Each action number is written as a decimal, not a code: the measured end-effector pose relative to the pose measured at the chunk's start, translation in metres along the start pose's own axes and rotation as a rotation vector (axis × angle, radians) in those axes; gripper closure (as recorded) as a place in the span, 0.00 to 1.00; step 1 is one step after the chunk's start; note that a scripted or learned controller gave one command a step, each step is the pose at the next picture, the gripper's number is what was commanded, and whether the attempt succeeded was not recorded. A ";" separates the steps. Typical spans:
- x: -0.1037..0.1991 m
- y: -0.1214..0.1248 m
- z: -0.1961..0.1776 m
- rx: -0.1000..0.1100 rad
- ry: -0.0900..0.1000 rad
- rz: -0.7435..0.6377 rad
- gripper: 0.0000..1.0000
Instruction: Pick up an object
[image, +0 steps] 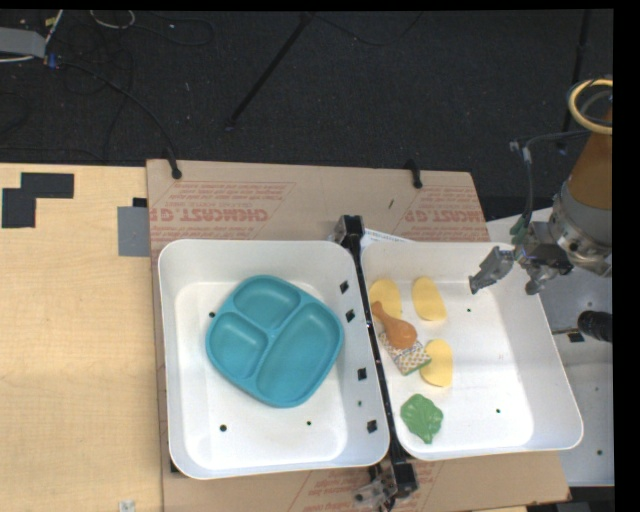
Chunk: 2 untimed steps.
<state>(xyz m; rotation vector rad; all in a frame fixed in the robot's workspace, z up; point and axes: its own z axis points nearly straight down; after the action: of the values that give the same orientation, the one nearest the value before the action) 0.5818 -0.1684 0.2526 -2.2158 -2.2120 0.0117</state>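
1. Two white bins sit side by side on the table: a left bin (190, 290) and a right bin (520, 400).
2. One teal divided plate (275, 340) lies in the left bin.
3. Three yellow pieces lie in the right bin: (385, 296), (429, 299) and (438, 364).
4. One brown drumstick-shaped toy (397, 327).
5. One small patterned block (410, 357).
6. One green leafy toy (422, 417).

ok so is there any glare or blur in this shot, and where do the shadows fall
Camera view: lighting is even, with no strong glare on the white bins; the teal plate casts a soft shadow on the bin floor along its left and lower edge; the gripper looks slightly soft, while the small food items stay sharp.
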 end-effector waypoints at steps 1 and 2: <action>0.000 0.002 -0.006 -0.012 -0.002 -0.002 0.00; 0.005 0.003 0.038 -0.005 -0.001 -0.002 0.00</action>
<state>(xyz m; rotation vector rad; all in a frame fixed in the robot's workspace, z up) 0.5841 -0.1630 0.2141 -2.2163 -2.2173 0.0066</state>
